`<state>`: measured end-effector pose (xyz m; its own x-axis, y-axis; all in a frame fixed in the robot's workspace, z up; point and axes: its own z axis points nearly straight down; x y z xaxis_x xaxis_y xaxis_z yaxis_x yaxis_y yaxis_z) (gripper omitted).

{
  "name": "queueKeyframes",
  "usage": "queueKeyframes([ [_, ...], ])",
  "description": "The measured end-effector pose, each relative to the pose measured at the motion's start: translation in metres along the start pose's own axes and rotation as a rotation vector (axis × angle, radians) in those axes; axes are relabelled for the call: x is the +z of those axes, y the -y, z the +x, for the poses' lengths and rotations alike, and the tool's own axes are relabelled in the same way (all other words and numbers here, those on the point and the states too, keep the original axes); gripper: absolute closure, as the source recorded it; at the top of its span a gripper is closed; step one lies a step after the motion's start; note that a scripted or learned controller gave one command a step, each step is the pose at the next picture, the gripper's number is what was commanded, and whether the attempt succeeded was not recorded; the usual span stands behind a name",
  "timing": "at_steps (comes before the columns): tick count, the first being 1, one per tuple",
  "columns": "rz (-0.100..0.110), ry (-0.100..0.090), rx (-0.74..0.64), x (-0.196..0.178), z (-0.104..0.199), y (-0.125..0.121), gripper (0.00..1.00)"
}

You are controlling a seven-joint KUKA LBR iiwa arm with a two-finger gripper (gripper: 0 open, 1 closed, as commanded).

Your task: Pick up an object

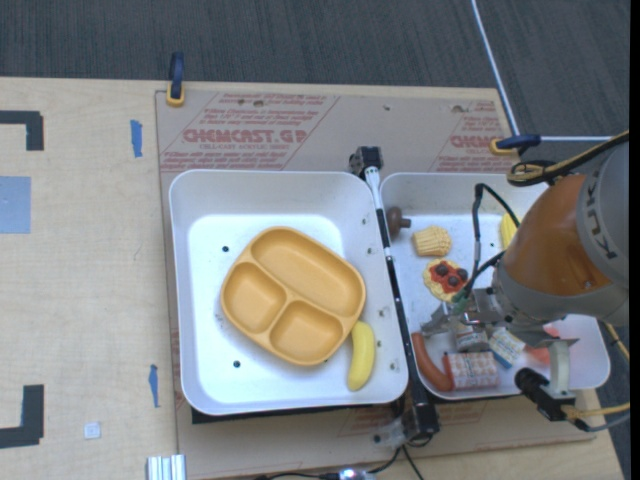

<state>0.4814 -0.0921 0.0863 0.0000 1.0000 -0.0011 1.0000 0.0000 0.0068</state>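
Hovering gripper (470,330) in right bin (590,363) | grip state unclear, possibly touching hot dog (428,361)

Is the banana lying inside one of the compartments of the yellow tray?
No, the banana lies on the left bin's floor, beside the divided tray's lower right edge.

Robot arm (580,238): a thick rounded link with a broad orange band, its upper casing pale grey and bearing part of a dark letter. Black cables loop beside the band. Below it sit a grey wrist collar and a metallic pincer (478,330) assembly with a white block and black fitting.
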Motion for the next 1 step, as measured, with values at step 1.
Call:
queueKeyframes([
  [1,0.0,-0.001,-0.001,0.0001,-0.0004,0.0,0.0],
])
